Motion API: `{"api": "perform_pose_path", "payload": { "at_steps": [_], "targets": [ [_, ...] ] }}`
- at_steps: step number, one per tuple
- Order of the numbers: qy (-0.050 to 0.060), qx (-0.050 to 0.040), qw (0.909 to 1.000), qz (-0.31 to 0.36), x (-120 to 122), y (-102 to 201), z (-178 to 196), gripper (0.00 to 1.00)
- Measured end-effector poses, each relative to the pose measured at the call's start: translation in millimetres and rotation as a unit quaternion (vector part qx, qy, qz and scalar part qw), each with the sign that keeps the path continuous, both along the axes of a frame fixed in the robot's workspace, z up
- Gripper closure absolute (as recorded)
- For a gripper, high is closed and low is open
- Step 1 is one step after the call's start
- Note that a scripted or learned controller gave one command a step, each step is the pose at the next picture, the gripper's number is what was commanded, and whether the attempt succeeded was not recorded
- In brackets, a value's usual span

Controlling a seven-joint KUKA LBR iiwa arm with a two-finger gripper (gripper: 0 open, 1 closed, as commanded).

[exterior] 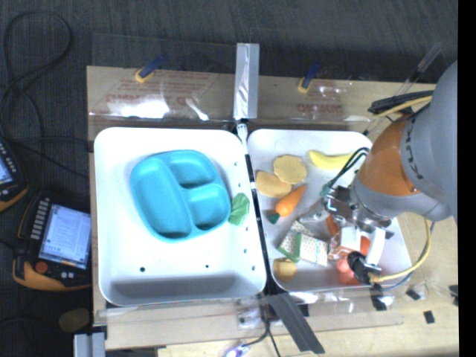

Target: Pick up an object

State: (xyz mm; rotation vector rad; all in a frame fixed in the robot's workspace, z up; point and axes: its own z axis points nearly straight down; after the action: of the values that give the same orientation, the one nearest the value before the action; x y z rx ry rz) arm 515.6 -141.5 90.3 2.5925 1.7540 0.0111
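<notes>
Arm low over right bin clutter, grasp not confirmed

Arm (405,166) comes in from the right and its end effector (343,236) sits down among the toys in the right bin (387,270), on the near-right side of the pile. Whether it is open or closed cannot be told; wrist body and cabling cover the tip. Nothing visibly gripped, so no hold claimed.

Candidate objects are all in the right bin, crowded toward its left and middle, probably why the tool works from the open right side:
- banana (331,158) at the far wall, just beside a round yellow slice (290,169)
- carrot (291,198) lying at a slant, pointing toward the tool, near a yellow-orange piece (269,184)
- printed packet (305,248) flat on the floor, just left of the tool
- red piece (346,268) near side, touching or right under the tool; likeliest target, judging by position
- brownish lump (284,268) at the near-left corner

Left bin (119,274) holds a blue divided tray (178,192), tilted across the middle, and a green scrap (239,208) against the wall between the bins. Both bins sit side by side on the surface (100,80).

Judgement: descent or closing stage of the pick. Risk: packed items, tool may nudge the packet or clamp two things.
</notes>
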Motion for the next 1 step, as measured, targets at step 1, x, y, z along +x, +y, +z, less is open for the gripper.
{"api": "perform_pose_path", "payload": {
  "at_steps": [1],
  "targets": [
    [0.002, 0.0001, 0.996, 0.09, 54.6, -6.0, -0.8, 0.0]
  ]
}}
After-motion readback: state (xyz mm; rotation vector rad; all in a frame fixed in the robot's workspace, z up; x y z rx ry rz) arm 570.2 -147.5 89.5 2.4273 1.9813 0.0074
